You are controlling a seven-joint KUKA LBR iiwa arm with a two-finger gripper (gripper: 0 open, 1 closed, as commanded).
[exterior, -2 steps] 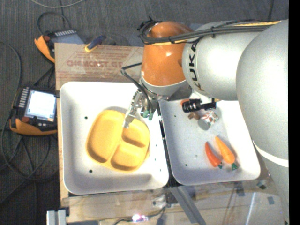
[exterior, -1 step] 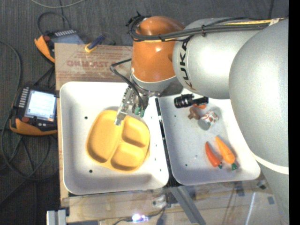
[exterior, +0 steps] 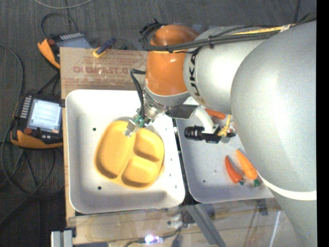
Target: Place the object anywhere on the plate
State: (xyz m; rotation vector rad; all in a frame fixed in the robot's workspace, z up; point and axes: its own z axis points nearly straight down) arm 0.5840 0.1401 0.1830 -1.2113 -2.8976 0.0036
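A yellow plate (exterior: 131, 156) with three compartments lies in the left white bin (exterior: 79, 138). My gripper (exterior: 135, 122) hangs over the plate's upper rim, reaching down from the orange wrist band (exterior: 167, 60). Something small and green shows at its tip, too small to identify. Two orange carrots (exterior: 240, 168) lie side by side in the right bin (exterior: 205, 184), with their green ends toward the front. Another orange piece (exterior: 218, 115) peeks out from under the arm at the back of that bin.
The large grey arm (exterior: 257, 96) covers most of the right bin. A black cylindrical part (exterior: 198, 133) juts over the divide between the bins. A cardboard sheet (exterior: 97, 71) lies behind the left bin, and a handheld pendant (exterior: 38, 120) sits to its left.
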